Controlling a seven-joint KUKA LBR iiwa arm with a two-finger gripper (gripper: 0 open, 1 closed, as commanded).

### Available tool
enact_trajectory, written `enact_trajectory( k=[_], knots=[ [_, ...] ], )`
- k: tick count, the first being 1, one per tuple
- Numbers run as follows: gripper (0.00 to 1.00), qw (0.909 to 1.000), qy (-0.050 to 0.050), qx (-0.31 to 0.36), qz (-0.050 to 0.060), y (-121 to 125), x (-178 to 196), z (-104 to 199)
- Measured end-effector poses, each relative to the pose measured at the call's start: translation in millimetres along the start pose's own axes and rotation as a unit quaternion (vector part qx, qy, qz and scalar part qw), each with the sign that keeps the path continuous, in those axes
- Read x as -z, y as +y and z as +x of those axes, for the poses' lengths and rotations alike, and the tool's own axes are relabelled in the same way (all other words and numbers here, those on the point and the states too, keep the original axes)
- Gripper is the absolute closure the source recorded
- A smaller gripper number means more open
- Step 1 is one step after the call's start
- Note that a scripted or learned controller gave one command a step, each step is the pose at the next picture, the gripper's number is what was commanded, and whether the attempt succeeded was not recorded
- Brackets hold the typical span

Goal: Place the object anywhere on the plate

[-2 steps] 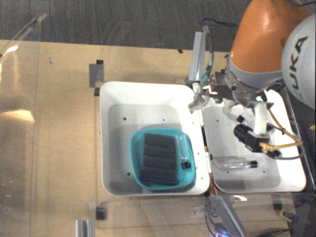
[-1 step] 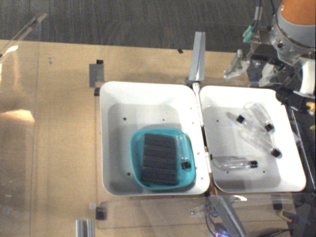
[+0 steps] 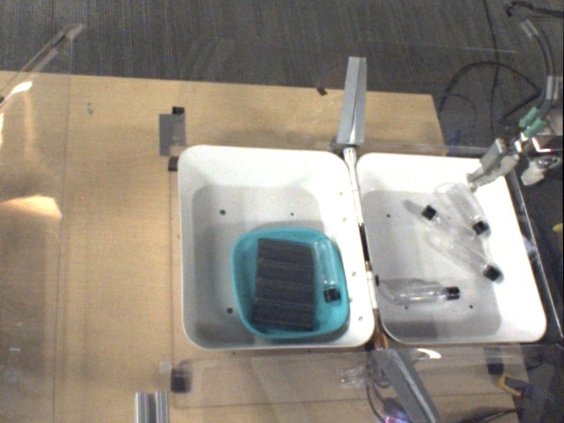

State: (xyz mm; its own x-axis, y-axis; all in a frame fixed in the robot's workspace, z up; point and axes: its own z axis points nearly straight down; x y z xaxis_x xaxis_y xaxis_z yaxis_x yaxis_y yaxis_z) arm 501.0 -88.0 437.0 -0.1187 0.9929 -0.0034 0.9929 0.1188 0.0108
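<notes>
On the teal plate (image 3: 245,276) lie a dark block (image 3: 285,283) and a clear bottle (image 3: 327,271).

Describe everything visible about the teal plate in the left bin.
The teal plate is a shallow, rounded-square dish that looks like plastic. It lies flat on the floor of the left bin, toward its front. A dark ribbed block covers its middle, and a clear bottle with a black cap lies along the plate's right side.

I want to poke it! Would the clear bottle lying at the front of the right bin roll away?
Probably. The clear bottle lies on its side and looks round, so a sideways push might roll it across the right bin. It looks like thin, see-through plastic, likely light and maybe slippery.
</notes>
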Motion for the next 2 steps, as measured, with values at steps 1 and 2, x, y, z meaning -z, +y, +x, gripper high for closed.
enact_trajectory(
  k=[1, 2],
  knots=[
    [0.00, 0.9997, -0.002, 0.025, 0.000, -26, 0, -116],
    [1.00, 0.9995, -0.005, 0.030, -0.005, -23, 13, -115]
  ],
)
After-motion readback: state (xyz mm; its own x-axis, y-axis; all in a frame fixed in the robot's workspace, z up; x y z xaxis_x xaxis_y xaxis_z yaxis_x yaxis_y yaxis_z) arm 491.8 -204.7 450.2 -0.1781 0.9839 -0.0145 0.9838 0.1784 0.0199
